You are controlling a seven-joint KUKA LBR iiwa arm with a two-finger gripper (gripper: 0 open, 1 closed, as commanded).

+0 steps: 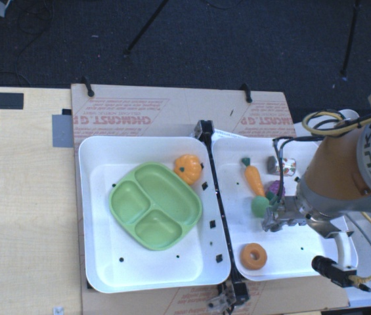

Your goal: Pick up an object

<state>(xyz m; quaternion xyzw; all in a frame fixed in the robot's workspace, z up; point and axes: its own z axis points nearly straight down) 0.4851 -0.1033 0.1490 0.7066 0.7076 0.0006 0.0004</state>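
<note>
Two white bins — left bin point(93, 228) with one green tray point(155, 205) and one pumpkin point(188, 168), right bin point(290, 261) with one carrot point(253, 179), one doughnut point(254, 256) and the gripper point(272, 222), grip unreadable — on cardboard point(172, 113) over dark floor point(172, 38).

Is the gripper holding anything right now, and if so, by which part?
Cannot be told. The gripper is low in the right bin, right beside the green object and the carrot, but no object is visible between its fingers.
</note>
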